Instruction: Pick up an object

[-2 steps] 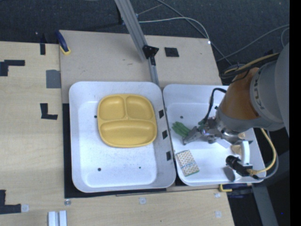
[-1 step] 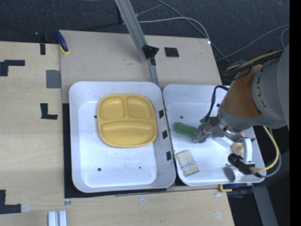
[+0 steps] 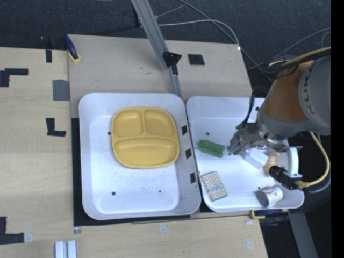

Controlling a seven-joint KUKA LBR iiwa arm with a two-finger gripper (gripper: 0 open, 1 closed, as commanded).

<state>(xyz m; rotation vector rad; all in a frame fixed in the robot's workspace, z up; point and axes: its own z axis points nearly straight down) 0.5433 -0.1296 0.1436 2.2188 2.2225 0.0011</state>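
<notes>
Pale wood bench with black tape marks; dark carpet floor behind, white cables trailing.

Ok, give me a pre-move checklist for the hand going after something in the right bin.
1. Target in the right bin: ok. A green object lies near its middle, apart from the walls.
2. Hand near target: ok. It sits just right of the green object, low over the bin.
3. Hand already holding something: cannot tell; its tip is too dark and small to read.
4. Other items out of the way: ok. The patterned flat packet lies nearer the front edge, and a small grey cylinder sits by the front right corner.
5. Left bin uninvolved: ok. The yellow divided plate rests there, far from the arm.
</notes>
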